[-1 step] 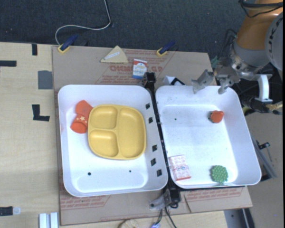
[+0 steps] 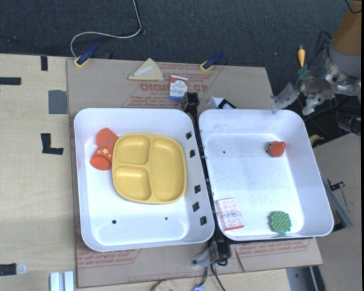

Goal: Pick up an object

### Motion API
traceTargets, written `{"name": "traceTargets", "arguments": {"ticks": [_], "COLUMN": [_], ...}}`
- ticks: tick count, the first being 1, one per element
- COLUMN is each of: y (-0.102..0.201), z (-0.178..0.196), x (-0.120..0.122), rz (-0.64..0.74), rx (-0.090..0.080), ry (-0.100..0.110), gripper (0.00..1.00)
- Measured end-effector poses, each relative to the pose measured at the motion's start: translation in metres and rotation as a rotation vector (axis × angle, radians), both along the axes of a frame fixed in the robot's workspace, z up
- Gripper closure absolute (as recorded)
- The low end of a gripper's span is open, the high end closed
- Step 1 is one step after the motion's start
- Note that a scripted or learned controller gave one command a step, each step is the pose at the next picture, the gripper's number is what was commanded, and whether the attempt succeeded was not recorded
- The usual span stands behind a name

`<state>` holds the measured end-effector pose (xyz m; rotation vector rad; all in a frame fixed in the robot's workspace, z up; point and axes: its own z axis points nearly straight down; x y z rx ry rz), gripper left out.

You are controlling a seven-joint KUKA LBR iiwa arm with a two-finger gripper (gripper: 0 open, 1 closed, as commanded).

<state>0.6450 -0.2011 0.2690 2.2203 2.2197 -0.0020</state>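
Observation:
My gripper hangs over the far right corner of the right bin, below the grey wrist and its orange band. It is open, its two grey fingers spread with nothing between them. In the right bin lie a small orange-red object near the far right side, a green knobbly object at the near right corner, and a red-and-white packet at the near left. The orange-red object is the closest to the gripper, a short way below it in the view.
The left bin holds a yellow divided plate and two orange-red pieces at its left. A small carton and a tan wedge lie on the cardboard behind the bins. Black clips join the bins' shared wall.

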Motion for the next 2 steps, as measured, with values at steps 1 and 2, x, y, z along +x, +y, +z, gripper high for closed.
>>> {"name": "traceTargets", "arguments": {"ticks": [1,2], "y": [-0.014,-0.023], "z": [-0.106,-0.182], "x": [0.022,-0.015], "rz": [0.001,0.001], "rx": [0.002,0.001], "ry": [0.006,-0.001], "gripper": [0.0,0.0]}}
